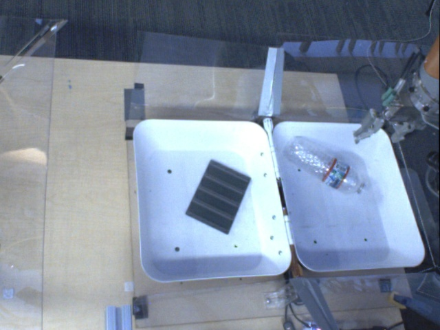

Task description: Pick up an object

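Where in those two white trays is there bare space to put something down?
Left bin: bare all around the central dark ridged block. Right bin: the near half is bare; the clear bottle lies across the far half, with the gripper above it.

2 white bins (206,263). 1 dark ribbed pad (218,196) in the far one from the fingers, 1 clear plastic bottle (324,165) in the near one.

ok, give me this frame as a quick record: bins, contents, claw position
left bin: one dark ribbed rectangular block, lying flat, turned at an angle, near the middle
right bin: one clear plastic bottle on its side, coloured label band, in the far half
claw: above the right bin's far right corner, apart from the bottle
held: nothing visible
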